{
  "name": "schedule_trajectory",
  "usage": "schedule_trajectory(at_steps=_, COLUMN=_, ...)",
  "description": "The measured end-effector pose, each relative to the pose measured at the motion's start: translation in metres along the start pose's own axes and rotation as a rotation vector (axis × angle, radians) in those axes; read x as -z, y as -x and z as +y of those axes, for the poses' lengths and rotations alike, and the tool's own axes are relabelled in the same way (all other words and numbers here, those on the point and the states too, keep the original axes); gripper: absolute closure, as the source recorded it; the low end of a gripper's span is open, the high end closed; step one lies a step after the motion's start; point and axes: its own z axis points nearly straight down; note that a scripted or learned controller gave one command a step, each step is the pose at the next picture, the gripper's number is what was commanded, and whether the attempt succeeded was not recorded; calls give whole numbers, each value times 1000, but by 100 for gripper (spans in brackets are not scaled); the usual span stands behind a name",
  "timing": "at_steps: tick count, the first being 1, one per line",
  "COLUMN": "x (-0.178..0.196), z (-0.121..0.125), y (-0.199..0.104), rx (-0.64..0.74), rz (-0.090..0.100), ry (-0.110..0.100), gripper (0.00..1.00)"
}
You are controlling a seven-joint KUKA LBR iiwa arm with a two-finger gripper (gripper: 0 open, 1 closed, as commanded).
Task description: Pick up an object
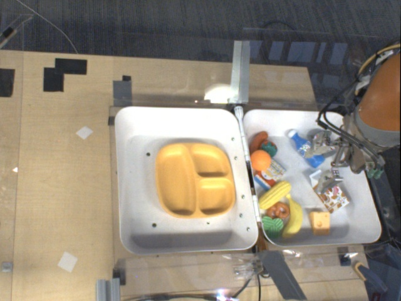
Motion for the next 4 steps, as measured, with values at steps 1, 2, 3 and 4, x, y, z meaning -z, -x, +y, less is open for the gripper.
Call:
schedule_trajectory(at_steps=1, x=-87, z=-30, y=78, rx=-96, rz=-27, ry=-3, gripper=0)
schedule_trajectory(at_steps=2, x=-92, z=-56, y=88, rx=-587, rz=-25, ry=2, gripper=0)
schedule_trajectory(at_steps=3, x=-104, z=36, y=93, rx=-578, rz=-6, ry=1, gripper=0)
schedule_trajectory(at_steps=4, x=-106, z=26, y=105, rx=-882, rz=-2, ry=1, gripper=0)
